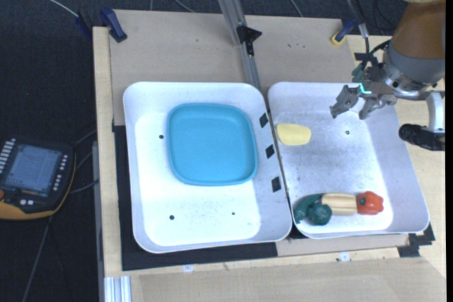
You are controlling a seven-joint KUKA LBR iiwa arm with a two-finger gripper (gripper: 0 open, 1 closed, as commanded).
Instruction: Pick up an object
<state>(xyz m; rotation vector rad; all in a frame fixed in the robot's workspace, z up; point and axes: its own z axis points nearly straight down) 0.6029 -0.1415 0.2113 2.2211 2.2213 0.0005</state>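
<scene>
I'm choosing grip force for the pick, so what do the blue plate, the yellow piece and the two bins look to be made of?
Blue plate: probably hard plastic, smooth with a soft sheen and even colour. Yellow piece: likely moulded plastic or foam toy food, matte and rounded; I can't tell which. Left bin and right bin: thin white plastic, it seems, with rounded moulded rims and dark scuff specks on the floors.

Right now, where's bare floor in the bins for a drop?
Right bin: open middle, between the yellow piece by the divider and the front row of green piece, tan stick and red piece. Left bin: front strip below the blue plate. Gripper crowds the right bin's back.
</scene>
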